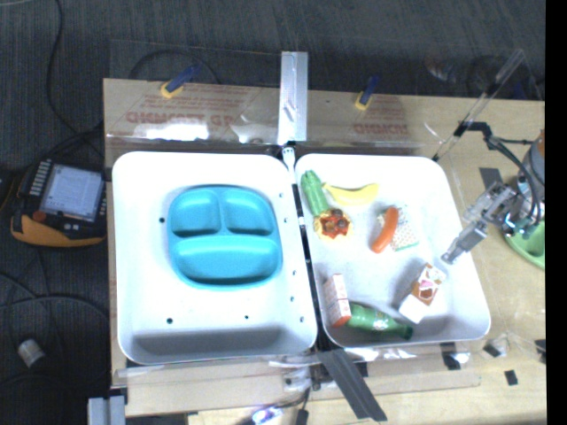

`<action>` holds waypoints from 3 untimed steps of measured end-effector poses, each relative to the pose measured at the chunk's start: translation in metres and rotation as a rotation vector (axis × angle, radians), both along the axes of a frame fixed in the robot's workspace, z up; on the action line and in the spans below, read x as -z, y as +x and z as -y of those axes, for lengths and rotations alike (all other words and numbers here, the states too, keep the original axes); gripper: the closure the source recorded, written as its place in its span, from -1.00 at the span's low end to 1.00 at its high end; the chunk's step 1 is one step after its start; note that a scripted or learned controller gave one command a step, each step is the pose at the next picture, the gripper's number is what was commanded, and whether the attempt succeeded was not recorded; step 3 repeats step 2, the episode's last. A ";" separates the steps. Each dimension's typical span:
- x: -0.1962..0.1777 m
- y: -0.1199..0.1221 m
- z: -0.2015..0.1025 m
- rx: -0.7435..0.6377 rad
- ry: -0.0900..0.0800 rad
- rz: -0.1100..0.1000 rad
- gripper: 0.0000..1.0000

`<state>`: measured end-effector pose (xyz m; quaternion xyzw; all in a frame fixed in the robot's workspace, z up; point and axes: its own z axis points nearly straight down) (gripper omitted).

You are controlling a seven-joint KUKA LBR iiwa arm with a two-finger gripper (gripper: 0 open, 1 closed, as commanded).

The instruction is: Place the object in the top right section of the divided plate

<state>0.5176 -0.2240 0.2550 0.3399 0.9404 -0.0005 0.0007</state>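
Nearest the camera, along the right bin's [461, 237] front wall, a green tube [379, 321] is seen lying on its side, with a small red-and-white box [335, 297] touching its left end. Just right of the tube, a small carton [423, 292] with a red and white print is tilted against the bin floor.

The gripper [452, 253] is positioned just above that carton, over the right part of the right bin, reached in from the right edge. Its tip appears as a single narrow grey shape; whether the jaws are parted or closed cannot be told, and nothing is seen held between them.

Mid-bin, an orange-red sausage-shaped toy [384, 229] is laid at a slant, touching a white speckled packet [405, 232] on its right. To the left, a small red-orange round toy [334, 223] sits beside the divider wall. Farther back, a yellow banana [352, 192] and a green elongated vegetable toy [313, 191] are found near the bin's rear left corner, the two nearly touching.

In the left bin [142, 308], the blue divided plate [223, 236] is centred, with two small sections at the far side and one large section at the near side. No object is resting in its top right section [250, 213]. All pickable items are in the right bin, well apart from the plate.
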 end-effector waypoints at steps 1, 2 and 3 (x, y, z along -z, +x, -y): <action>0.001 -0.015 0.000 -0.239 -0.001 0.001 -1.00; -0.130 -0.015 -0.001 0.031 0.000 0.003 -1.00; -0.130 -0.015 -0.001 0.031 0.000 0.003 -1.00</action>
